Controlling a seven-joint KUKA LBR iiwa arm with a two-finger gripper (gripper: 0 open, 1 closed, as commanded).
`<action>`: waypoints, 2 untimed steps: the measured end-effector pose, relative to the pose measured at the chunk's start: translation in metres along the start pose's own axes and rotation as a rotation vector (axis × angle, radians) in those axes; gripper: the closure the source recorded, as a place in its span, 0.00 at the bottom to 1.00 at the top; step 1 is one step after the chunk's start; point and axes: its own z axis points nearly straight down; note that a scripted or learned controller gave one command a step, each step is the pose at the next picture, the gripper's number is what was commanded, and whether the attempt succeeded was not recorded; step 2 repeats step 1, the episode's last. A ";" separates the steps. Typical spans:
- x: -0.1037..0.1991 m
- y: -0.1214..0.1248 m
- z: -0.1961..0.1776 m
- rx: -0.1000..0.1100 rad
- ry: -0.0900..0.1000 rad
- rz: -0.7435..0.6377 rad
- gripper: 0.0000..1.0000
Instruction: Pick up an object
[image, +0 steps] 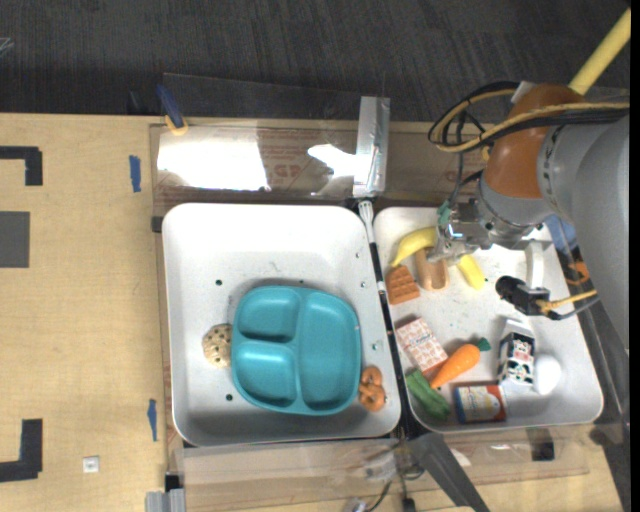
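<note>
My gripper (452, 232) hangs low over the back left part of the right bin (580, 395), directly above the middle of a yellow banana (412, 244). The banana's two ends stick out on either side of the gripper, and its middle is hidden. A small tan cylinder (432, 273) stands just in front of the gripper. Beside it lies a brown waffle piece (402, 286). Further forward are a pink patterned box (420, 343), an orange carrot (456, 365), a green vegetable (428, 396), a small can (478, 403) and a black-and-white milk carton (517, 358).
The left bin (190, 240) holds a teal divided plate (297, 347), a speckled cookie (216, 344) at its left and an orange pretzel-like piece (372, 388) at its right. A raised divider wall (383, 300) separates the bins. The arm covers the right bin's back right corner.
</note>
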 end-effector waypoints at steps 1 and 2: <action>-0.063 0.016 -0.001 0.028 -0.007 0.341 0.00; -0.063 0.016 -0.001 0.028 -0.007 0.341 0.00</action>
